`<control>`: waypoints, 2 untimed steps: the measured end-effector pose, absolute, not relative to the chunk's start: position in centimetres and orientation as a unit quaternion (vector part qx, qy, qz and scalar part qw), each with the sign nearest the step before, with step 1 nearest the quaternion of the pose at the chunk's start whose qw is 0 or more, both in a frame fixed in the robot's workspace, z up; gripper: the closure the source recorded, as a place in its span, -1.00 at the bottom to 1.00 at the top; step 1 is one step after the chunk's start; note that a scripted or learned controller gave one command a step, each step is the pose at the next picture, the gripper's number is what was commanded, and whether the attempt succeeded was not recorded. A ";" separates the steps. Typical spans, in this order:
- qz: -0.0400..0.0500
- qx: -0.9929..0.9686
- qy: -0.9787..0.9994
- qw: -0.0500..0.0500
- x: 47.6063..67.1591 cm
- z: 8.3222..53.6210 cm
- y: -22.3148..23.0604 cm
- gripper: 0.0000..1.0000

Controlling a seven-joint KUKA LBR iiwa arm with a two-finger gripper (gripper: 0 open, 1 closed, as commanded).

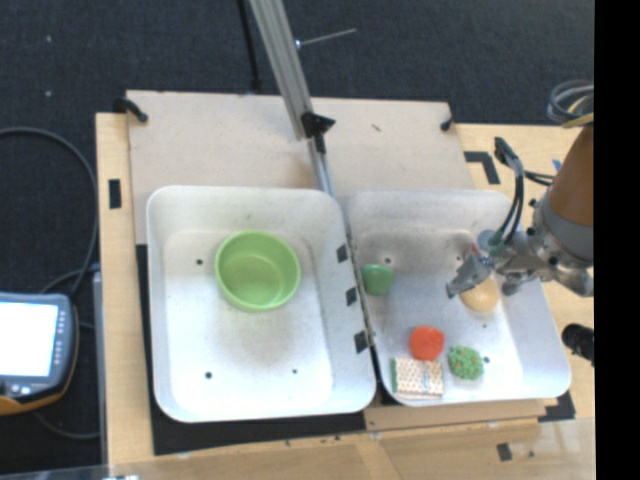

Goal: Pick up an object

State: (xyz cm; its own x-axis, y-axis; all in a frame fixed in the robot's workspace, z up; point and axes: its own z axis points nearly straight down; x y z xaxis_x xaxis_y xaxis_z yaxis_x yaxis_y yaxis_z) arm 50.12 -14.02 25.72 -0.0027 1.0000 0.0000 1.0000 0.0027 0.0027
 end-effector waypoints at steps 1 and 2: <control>0.001 0.707 0.707 0.001 50.1 25.7 -14.1 -1.00; -0.001 0.707 0.707 0.000 50.3 21.4 -13.7 -1.00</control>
